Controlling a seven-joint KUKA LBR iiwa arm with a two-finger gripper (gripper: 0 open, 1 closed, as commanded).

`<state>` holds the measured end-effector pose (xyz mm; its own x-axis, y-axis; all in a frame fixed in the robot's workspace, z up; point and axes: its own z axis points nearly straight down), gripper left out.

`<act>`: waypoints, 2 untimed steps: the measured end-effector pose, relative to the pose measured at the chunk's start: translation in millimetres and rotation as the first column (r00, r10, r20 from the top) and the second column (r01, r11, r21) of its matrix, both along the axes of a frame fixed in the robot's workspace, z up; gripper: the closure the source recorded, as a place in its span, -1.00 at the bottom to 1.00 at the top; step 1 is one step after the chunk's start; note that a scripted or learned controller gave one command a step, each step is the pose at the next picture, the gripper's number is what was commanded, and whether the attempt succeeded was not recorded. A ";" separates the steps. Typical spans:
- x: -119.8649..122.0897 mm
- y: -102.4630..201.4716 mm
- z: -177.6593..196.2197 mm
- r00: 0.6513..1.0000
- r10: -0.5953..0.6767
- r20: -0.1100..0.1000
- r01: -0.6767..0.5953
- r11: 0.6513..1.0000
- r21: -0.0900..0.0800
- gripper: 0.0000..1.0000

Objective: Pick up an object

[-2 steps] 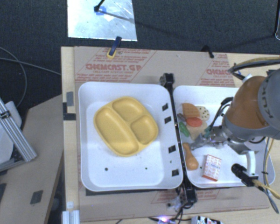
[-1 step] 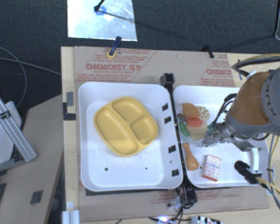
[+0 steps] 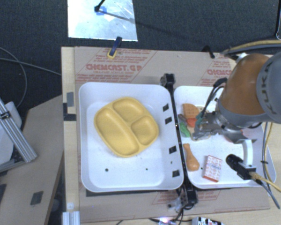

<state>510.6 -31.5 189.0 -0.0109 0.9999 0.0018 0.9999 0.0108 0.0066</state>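
Arm down in the right bin, hunting among the toy food

The jaws sit low over the cluster at the bin's left side, beside a tan waffle piece and something green; apart or together, I cannot tell. An orange drumstick and red-patterned packet lie loose nearer the front, easy alternatives. The yellow divided plate rests alone in the left bin on the bench.

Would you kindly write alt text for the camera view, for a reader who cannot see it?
The grey arm's pincer is down in the right bin among small items, beside an orange drumstick-shaped toy and a red-and-white packet. The left bin holds a yellow divided plate.
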 end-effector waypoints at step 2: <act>-22.0 114.1 202.6 1.000 -0.001 0.014 0.001 1.000 0.005 1.00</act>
